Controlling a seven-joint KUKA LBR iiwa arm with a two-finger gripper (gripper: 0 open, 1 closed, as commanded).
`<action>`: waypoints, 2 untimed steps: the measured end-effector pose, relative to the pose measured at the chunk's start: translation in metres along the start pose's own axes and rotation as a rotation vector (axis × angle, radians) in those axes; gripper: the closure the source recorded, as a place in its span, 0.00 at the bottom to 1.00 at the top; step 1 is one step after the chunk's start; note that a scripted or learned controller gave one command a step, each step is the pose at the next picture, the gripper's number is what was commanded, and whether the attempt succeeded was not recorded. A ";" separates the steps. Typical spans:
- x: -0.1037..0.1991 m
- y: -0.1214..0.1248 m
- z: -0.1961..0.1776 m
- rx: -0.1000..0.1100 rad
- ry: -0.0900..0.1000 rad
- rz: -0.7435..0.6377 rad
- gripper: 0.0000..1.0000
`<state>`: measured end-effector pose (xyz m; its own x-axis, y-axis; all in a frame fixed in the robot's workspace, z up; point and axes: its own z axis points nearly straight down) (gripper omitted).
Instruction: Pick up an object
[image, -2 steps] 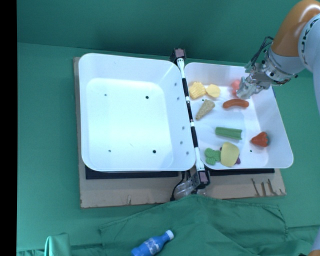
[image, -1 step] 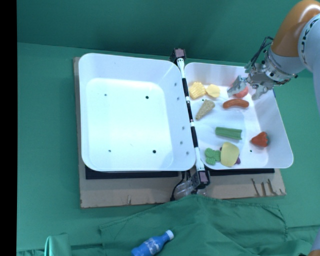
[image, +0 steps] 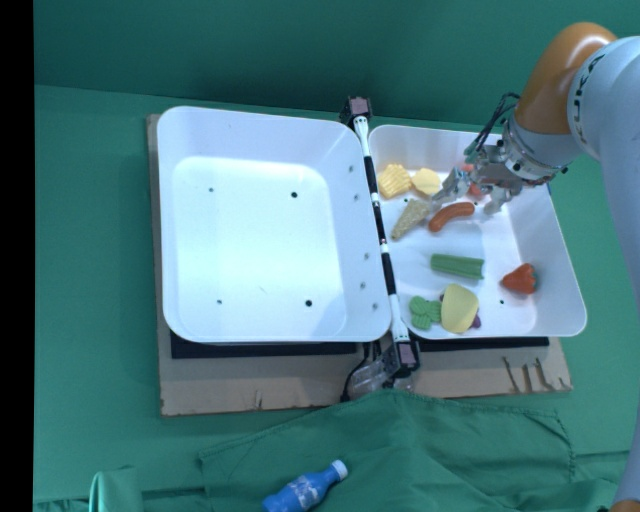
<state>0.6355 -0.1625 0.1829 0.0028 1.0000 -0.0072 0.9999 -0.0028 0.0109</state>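
Note:
The right bin (image: 560, 300) holds several toy foods. A red sausage (image: 451, 215) lies near its back, beside a tan cone (image: 412, 215), a yellow corn piece (image: 395, 181) and a small yellow lump (image: 427, 181). Further forward lie a green stalk (image: 457, 265), a red-orange piece (image: 519, 279), a green broccoli (image: 425, 312) and a yellow slice (image: 460, 308). My gripper (image: 474, 193) hangs low at the back of this bin, just above and right of the sausage. Its fingers look spread, and a small red spot between them is too small to identify.
The left bin (image: 180, 140) sits beside the right one, joined by a black-and-white divider bar (image: 377, 220). Both rest on cardboard (image: 200, 395) over green cloth. A blue bottle (image: 303, 488) lies on the folded cloth at the front.

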 end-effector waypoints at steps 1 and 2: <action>-0.002 0.003 -0.018 -0.013 -0.003 0.003 1.00; 0.006 0.008 -0.074 0.000 0.004 -0.001 1.00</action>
<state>0.6429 -0.1559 0.2568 0.0015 1.0000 -0.0028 0.9999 -0.0015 0.0109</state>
